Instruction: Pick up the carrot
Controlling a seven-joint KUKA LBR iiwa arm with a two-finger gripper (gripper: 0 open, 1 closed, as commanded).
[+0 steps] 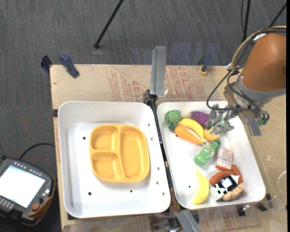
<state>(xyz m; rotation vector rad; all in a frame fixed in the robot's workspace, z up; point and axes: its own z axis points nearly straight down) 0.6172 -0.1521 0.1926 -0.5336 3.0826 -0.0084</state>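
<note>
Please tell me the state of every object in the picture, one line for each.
carrot: lying in right bin, under banana
banana: lying across carrot
green bottle: lying on its side
yellow tray: flat in left bin, compartments empty
gripper: above right bin, beside banana's end

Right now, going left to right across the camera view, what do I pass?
Tablet → yellow plate → broccoli → carrot → green bottle → gripper

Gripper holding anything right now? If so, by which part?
Cannot be told. The gripper hangs over the right bin near the top banana; the carrot lies in the bin beside it, apparently ungrasped.
</note>
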